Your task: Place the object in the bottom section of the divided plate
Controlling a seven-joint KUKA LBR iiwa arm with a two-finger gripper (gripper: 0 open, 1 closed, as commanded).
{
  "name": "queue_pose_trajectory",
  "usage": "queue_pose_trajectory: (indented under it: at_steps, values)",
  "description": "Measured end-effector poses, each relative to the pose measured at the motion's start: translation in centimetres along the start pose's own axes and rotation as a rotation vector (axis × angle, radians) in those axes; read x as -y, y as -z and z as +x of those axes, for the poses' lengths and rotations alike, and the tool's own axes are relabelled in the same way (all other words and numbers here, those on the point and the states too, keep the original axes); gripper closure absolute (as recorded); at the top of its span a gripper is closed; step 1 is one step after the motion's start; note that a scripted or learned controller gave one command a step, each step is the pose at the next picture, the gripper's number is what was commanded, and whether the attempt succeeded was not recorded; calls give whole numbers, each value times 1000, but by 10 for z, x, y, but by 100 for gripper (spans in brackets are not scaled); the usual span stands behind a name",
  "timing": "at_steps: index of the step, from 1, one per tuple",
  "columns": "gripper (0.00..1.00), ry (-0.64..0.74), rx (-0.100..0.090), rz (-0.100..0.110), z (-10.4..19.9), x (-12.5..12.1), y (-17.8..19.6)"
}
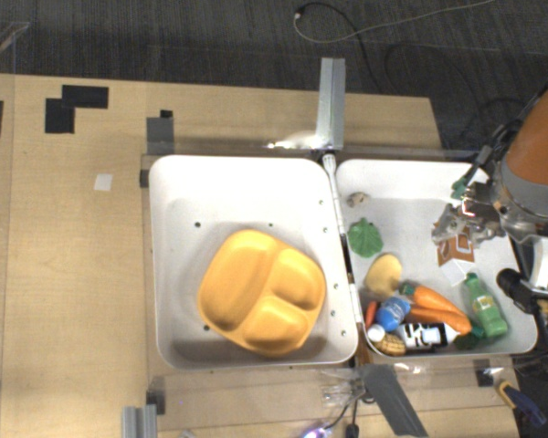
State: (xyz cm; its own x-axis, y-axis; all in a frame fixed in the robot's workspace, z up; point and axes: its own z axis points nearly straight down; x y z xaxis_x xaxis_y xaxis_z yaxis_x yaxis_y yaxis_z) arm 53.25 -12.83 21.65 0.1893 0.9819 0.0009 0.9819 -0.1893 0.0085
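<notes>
The gripper (463, 231) hovers at the frame's right, grip state unreadable. The carrot (436, 306) looks light, stiff, slick; best pinched mid-body for the plate (260, 290).

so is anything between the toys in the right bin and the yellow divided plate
Only the raised rims where the two shallow white bins meet, running between the yellow divided plate in the left bin and the toy pile by the orange carrot. Anything carried must clear them. The plate's sections look bare.
</notes>
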Motion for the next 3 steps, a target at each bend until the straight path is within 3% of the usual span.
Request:
queue_pose_trajectory:
  at_steps: [1,2,3]
  values:
    - [100,198,-1,6,89,9,-27]
    - [100,534,-2,4,204,6,-32]
    - [100,552,-3,6,286,40,-67]
